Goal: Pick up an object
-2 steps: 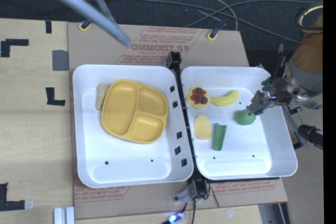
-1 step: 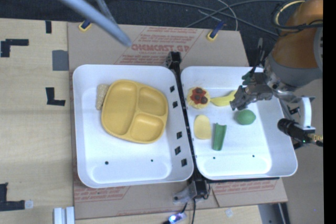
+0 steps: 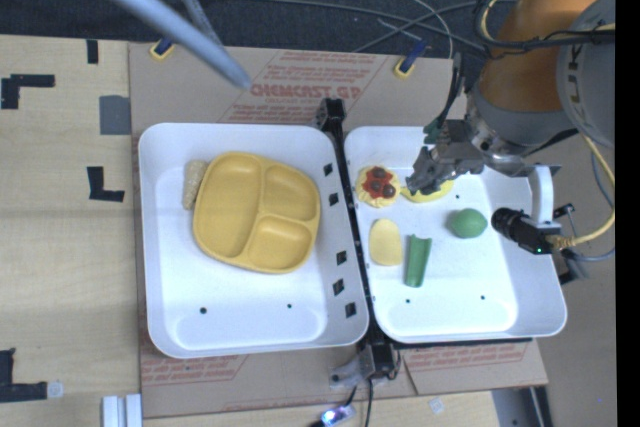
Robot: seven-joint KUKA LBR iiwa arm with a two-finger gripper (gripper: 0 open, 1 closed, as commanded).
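My gripper [image 3: 428,177] hangs over the upper middle of the right bin [image 3: 500,310], its dark fingers pointing down at a yellow banana-like piece [image 3: 437,192] that shows just below them. Left of it lies a small pizza-like toy with red dots [image 3: 378,185]. Below that sits a pale yellow piece [image 3: 385,241], with a green stick [image 3: 416,260] beside it. A round green object [image 3: 466,223] rests to the right of the gripper. Nothing shows between the fingers.
The left bin [image 3: 170,245] holds a yellow divided tray [image 3: 257,212] and a tan sponge-like piece [image 3: 193,183] at its left. A black clip divider [image 3: 345,215] joins the bins. Cables and a black fitting [image 3: 520,227] sit at the right of the bin.
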